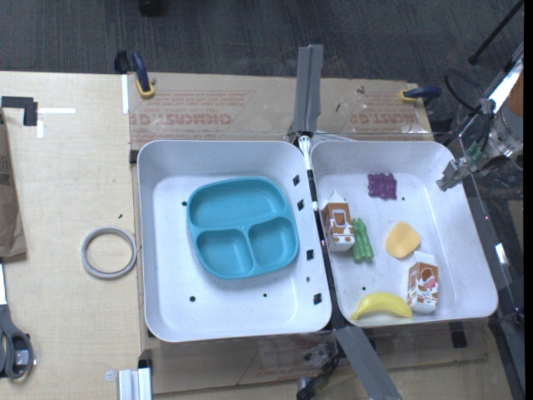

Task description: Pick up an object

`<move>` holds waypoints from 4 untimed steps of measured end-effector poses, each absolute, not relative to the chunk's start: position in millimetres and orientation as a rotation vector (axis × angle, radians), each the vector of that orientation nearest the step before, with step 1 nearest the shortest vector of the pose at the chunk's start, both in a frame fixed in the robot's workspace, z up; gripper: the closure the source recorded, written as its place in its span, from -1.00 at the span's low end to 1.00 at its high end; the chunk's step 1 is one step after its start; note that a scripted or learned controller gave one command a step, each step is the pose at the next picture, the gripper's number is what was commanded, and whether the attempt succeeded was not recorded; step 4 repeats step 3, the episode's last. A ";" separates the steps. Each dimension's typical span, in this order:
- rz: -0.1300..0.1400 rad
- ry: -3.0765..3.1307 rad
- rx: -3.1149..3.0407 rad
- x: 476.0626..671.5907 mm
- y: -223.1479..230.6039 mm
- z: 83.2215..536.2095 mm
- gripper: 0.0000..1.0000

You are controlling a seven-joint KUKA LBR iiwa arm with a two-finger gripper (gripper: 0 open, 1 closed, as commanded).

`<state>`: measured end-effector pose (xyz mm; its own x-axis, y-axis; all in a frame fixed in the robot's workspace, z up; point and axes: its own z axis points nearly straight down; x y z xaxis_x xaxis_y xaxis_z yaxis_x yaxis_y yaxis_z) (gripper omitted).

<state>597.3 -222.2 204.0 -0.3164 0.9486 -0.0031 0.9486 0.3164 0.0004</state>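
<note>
The arm's gripper (450,176) hangs over the far right rim of the right white plastic bin (475,248); whether its fingers are spread I cannot tell. The nearest target, a purple grape cluster (382,185), sits left of it and could slip from a pinch

A grey tape ring (109,252) and scissors (14,350) lie on the wooden bench (67,190) left of the bins.
</note>
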 end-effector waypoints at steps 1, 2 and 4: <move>-0.003 2.236 2.207 613.6 -200.2 146.4 -1.00; -0.007 2.240 2.201 614.3 -199.7 155.7 1.00; -0.007 2.240 2.201 614.3 -199.4 155.5 -1.00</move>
